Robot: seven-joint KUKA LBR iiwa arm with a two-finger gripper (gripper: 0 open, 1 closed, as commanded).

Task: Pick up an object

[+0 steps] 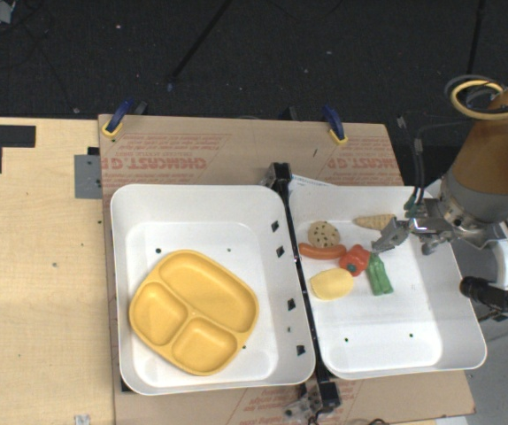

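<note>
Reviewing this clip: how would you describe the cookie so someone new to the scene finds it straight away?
Look at the right white bin, where a small cluster of toy foods lies near its left wall. The cookie sits at the cluster's top left, just above the orange-red sausage. It is the only round, tan piece with dark specks.

Crowded top of the right bin, open floor below.

In the right bin (453,348) you have bare floor across the near half; the far half is packed with a cookie (324,234), a sausage (322,252), a red piece (357,259), a yellow lump (332,284), a green piece (379,275) and a cone (373,222), most touching or just beside one another. The gripper (397,235) hangs just beside the cone and green piece. In the left bin (148,204), a yellow divided plate (194,311) takes most of the floor.
</note>
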